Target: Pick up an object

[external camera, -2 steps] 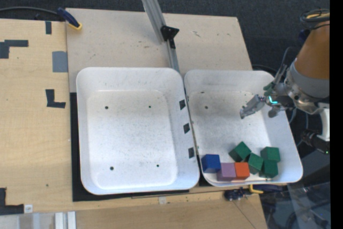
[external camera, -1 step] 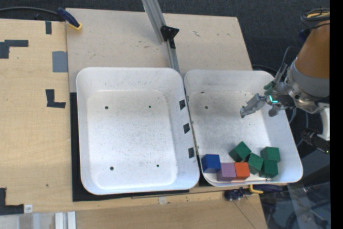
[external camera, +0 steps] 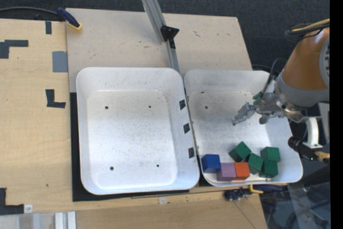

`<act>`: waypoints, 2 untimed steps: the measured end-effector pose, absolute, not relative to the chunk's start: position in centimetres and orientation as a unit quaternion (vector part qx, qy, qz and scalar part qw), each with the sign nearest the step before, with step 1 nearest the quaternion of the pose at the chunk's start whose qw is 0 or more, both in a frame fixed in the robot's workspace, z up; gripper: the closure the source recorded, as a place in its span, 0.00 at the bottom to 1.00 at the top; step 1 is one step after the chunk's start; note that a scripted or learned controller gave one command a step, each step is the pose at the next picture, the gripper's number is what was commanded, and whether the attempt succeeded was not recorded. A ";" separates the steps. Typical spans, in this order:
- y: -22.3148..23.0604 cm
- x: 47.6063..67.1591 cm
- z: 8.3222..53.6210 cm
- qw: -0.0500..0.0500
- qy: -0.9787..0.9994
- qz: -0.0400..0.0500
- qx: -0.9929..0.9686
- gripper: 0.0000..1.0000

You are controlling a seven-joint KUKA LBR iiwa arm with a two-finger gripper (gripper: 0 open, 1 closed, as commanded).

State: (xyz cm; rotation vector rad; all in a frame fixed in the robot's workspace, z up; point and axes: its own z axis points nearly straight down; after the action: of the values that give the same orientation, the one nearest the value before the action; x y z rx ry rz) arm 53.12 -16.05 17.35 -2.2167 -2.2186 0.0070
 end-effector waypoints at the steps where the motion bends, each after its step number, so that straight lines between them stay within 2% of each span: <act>1: -16.3 52.6 12.8 0.003 -0.707 0.002 -0.707 0.00; 2: -16.3 52.5 9.0 0.001 -0.707 0.001 -0.707 0.00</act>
State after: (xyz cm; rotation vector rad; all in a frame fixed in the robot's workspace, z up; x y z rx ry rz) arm 52.55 -16.28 8.99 -2.2188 -2.2209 0.0045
